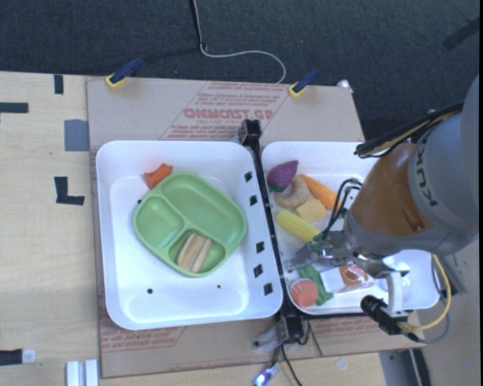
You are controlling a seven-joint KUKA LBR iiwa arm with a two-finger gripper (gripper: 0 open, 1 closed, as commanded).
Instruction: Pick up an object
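My gripper (pixel 307 257) hangs low over the right bin (pixel 322 148), just below a yellow corn cob (pixel 296 226) and above a red round piece with green leaves (pixel 304 293). The wrist and arm (pixel 394 203) hide its right side. I see nothing held in it. A purple piece (pixel 283 172), an orange carrot (pixel 318 190), a beige lump (pixel 289 199) and a pale yellow block (pixel 312 210) lie at the bin's far left. A white and red item (pixel 351 277) lies under the wrist.
The left bin (pixel 105 215) holds a green divided plate (pixel 173 211) with a tan bread-like piece (pixel 195 252) in one compartment. A small orange piece (pixel 157 174) lies beside the plate's far edge. A black divider (pixel 262 215) separates the bins.
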